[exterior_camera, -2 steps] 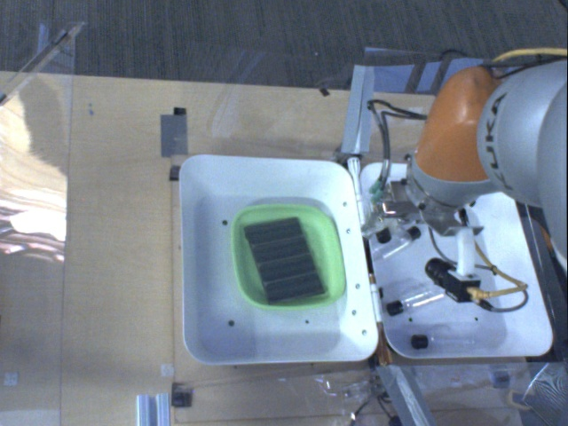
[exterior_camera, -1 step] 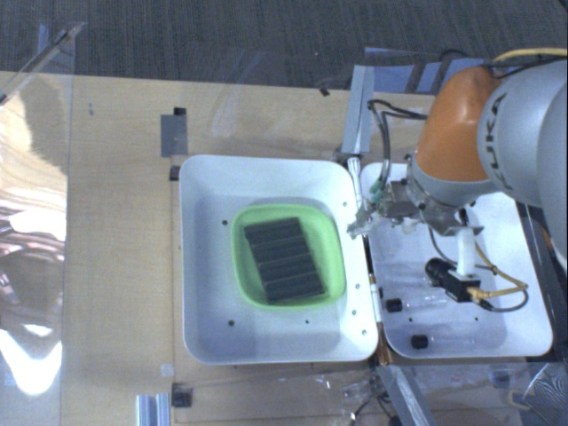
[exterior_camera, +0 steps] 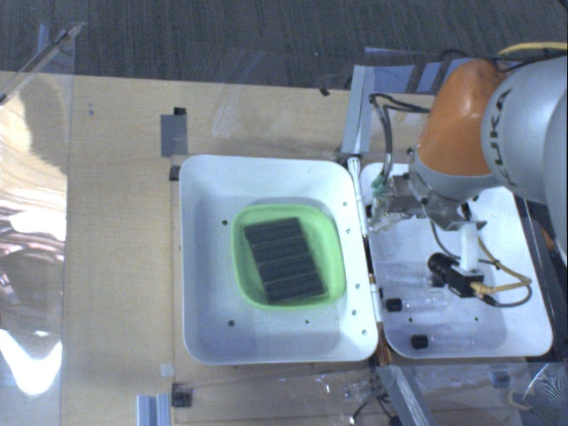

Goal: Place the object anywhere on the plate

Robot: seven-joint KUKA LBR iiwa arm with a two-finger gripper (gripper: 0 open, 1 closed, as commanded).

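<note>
A dark grey ribbed rectangular block (exterior_camera: pixel 284 260) lies flat in the middle of the green plate (exterior_camera: pixel 332 238), slightly turned. The plate sits in the left white bin (exterior_camera: pixel 206 264). My gripper (exterior_camera: pixel 385 208) hangs over the left edge of the right bin (exterior_camera: pixel 519 313), close to the wall between the two bins and to the right of the plate. It is apart from the block, and I see nothing held in it. The grey arm with its orange band (exterior_camera: pixel 457 131) covers much of it from above.
Two small dark bits (exterior_camera: pixel 393 304) (exterior_camera: pixel 419 340) lie near the front left of the right bin. A metal post (exterior_camera: pixel 357 118) stands behind the bins' dividing wall. The wooden bench (exterior_camera: pixel 98 238) stretches off to the left.
</note>
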